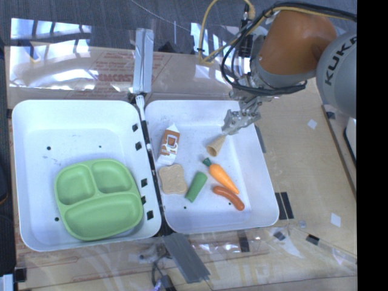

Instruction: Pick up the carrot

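While the gripper [240,120] hangs over the upper right part of the right bin [254,220], I can't tell how it's set or whether it has hold of anything; nothing visible in it from this angle. Arm [297,41] comes in from the upper right, cables looped above the wrist.

Right bin contents, from the tool outward:
- ice cream cone [215,144], just below-left of the gripper, tilted, close to it but contact unclear
- carrot [220,175], lying flat near the bin's middle-right, green end toward the upper left, below the cone, apart from the gripper
- sausage [228,198], just below the carrot, roughly parallel, near the lower right corner
- green cylinder [196,187], left of the carrot, tilted
- bread slice [173,179], left of the green piece, just beside it
- small carton [170,145], above the bread, near the bin's left wall

Left bin [24,162]: green divided plate [99,199] with three compartments, sitting in the lower half.

Nothing lies on top of the carrot; cone and sausage are its nearest neighbours, both apart from it.
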Available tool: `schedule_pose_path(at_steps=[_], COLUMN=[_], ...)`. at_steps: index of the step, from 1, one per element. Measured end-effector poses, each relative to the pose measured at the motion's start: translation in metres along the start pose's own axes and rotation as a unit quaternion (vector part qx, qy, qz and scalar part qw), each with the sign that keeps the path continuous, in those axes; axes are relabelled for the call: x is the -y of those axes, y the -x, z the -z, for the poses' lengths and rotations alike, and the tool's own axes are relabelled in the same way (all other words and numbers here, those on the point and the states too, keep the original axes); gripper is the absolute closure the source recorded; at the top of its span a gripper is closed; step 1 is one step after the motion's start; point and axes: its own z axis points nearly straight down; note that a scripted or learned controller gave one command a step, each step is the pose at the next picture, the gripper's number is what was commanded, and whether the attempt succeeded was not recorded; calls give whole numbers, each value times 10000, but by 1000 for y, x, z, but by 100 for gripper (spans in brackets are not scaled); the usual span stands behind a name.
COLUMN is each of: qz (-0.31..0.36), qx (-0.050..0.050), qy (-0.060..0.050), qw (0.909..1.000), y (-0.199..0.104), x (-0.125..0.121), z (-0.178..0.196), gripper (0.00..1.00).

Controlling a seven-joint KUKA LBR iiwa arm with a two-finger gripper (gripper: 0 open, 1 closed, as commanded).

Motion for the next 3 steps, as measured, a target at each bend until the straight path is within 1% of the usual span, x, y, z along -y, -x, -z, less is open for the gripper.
schedule_pose_path(at_steps=[1, 2, 3], qz=[1187, 4689, 5940], qx=[3, -11, -24], qy=[-4, -23, -31], qw=[9929, 8832, 8044], y=[1, 0, -17], x=[-49, -29, -43], z=[-103, -102, -102], gripper=[100, 100, 100])
